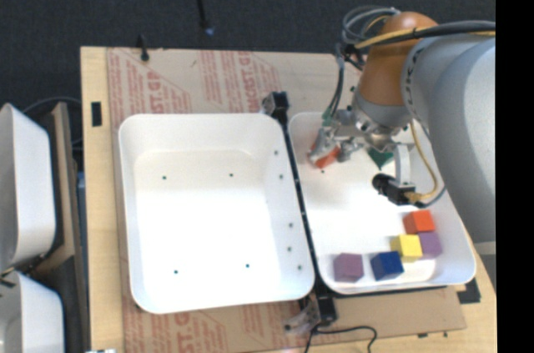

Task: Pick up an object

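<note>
Over the right bin's far end, the metal gripper is seen; its grip cannot be told. Five small cubes are clustered at the near corner: orange, yellow, two purple, blue.

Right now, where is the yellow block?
The yellow block sits in the right bin, near its lower right corner, just below the orange block, beside the purple block and above the blue block.

Grey arm from the right, orange-banded wrist angled down, gripper low.
</note>
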You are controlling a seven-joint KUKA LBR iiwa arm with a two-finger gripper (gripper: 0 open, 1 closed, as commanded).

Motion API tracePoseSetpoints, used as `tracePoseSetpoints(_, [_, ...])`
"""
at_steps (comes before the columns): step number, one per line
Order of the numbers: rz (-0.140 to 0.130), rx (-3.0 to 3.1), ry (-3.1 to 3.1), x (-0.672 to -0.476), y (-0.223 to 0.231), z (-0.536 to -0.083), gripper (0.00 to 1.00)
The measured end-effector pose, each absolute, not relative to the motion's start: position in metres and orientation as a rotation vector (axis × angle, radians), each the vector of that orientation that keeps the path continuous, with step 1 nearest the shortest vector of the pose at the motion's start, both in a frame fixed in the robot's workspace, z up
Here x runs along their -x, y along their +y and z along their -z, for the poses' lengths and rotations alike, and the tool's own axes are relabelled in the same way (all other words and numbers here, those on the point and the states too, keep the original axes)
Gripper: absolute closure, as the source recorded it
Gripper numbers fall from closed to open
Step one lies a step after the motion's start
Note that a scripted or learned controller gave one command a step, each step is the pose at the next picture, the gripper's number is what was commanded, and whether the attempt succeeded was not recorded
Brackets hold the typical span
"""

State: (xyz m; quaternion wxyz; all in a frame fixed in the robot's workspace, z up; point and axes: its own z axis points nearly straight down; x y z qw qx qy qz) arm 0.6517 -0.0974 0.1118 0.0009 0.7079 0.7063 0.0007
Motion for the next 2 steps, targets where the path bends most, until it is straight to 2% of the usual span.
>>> tracePoseSetpoints(1, [-0.011,-2.211,2.223,-0.675,-0.025,-0.206,1.0])
tracePoseSetpoints(2, [-0.011,-2.21,2.226,-0.626,-0.001,-0.277,1.0])
